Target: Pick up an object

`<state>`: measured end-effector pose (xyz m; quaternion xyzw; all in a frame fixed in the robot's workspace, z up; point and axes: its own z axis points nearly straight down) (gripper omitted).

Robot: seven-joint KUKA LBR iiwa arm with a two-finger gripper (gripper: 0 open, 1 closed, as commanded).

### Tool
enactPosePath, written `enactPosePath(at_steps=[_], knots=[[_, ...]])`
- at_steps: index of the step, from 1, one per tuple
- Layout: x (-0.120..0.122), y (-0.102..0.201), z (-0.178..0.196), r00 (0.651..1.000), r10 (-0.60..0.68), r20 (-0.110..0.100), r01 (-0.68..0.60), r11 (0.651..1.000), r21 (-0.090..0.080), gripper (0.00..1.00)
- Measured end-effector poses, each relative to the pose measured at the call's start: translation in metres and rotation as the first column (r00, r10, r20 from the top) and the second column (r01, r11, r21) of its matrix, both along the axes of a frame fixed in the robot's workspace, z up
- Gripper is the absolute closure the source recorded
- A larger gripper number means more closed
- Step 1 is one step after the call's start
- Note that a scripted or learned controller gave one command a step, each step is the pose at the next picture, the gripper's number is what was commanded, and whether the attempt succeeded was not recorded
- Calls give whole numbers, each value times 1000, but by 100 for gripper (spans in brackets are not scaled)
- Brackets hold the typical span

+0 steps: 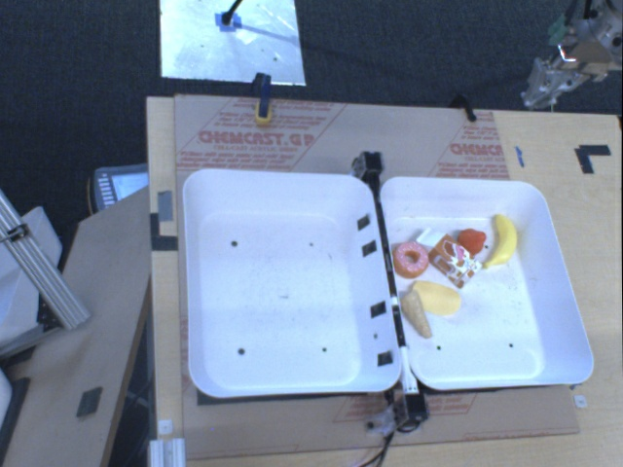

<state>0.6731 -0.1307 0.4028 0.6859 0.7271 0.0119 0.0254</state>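
Gripper [557,78] upper right of frame, partly cut off, off the bins; finger state can't tell. Banana [501,239] in right bin [560,358], upper right, long axis near vertical, tip up.

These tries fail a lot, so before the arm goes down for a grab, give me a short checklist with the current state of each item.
1. Things to pick lie in the right bin: ok; banana, doughnut and others.
2. Banana has free space on its right side: ok.
3. Doughnut stands apart from the bin divider: not ok, it lies close beside it.
4. Gripper above the bin: not ok, it hangs beyond the bench's far right corner.
5. Gripper carrying nothing: cannot tell.
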Motion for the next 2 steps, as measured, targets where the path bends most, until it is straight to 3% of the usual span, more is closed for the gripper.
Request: enactPosePath(at_steps=[2], knots=[[2, 1, 23, 1000, 8, 8, -8, 1000, -4, 100]])
